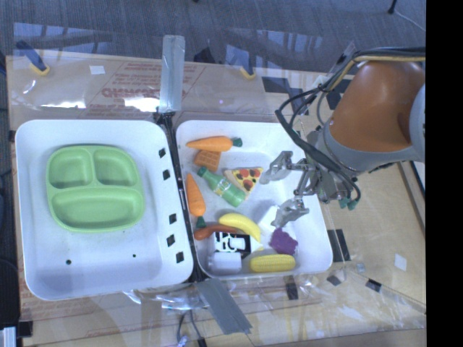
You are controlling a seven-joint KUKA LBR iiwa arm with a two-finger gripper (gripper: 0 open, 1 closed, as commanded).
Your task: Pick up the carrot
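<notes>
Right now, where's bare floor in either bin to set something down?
Left bin: free strip along the near edge, below the green divided plate. Right bin: small bare patch between the pizza slice, banana and gripper, fingers open. Crowded along its left wall and near edge: two carrots, green bottle, corn, purple grapes.

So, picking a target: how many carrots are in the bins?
2, both in the right bin: one carrot near its far edge, another carrot along its left wall. More may hide under the toys.
</notes>
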